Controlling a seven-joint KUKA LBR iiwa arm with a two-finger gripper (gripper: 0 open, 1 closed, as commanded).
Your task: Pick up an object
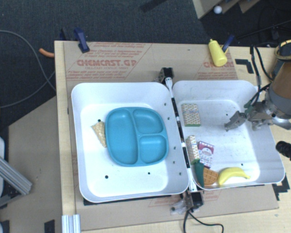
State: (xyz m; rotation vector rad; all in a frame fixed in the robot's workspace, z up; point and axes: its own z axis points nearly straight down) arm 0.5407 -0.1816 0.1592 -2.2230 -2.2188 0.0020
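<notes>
My gripper (234, 122) hangs over the right bin (218, 92), at its right-hand middle, with nothing seen between its fingers. Along the bin's left side lie a small patterned packet (190, 114), a pale waffle-like stick (192, 148) and a red-and-white card (204, 153). In the near left corner sit a green piece (199, 169), an orange waffle piece (210, 176) and a yellow banana (234, 175). None of them touches the gripper.
The left bin (87, 178) holds a blue divided plate (136, 136) with a tan waffle piece (100, 132) tucked under its left edge. A yellow clamp (217, 53) and a blue clamp (80, 39) sit at the board's far edge. The arm (285, 86) enters from the right.
</notes>
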